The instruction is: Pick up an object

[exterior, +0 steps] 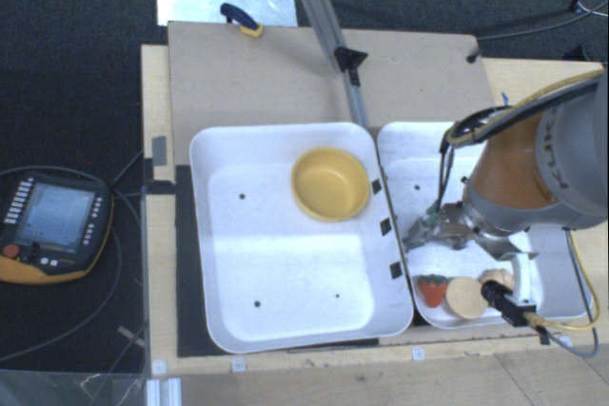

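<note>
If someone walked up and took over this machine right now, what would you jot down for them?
Gripper: low over the right bin, near its left wall. I cannot tell whether it is open or shut, and nothing shows between its fingers.

Things: a yellow bowl sits upright in the left bin, toward its upper right corner. A red strawberry-like toy and a tan round block lie side by side at the near edge of the right bin, below the gripper.

Done: nothing is visibly picked up yet.

Left: grasp one object and lift it; the strawberry-like toy and the block look closest.
</note>
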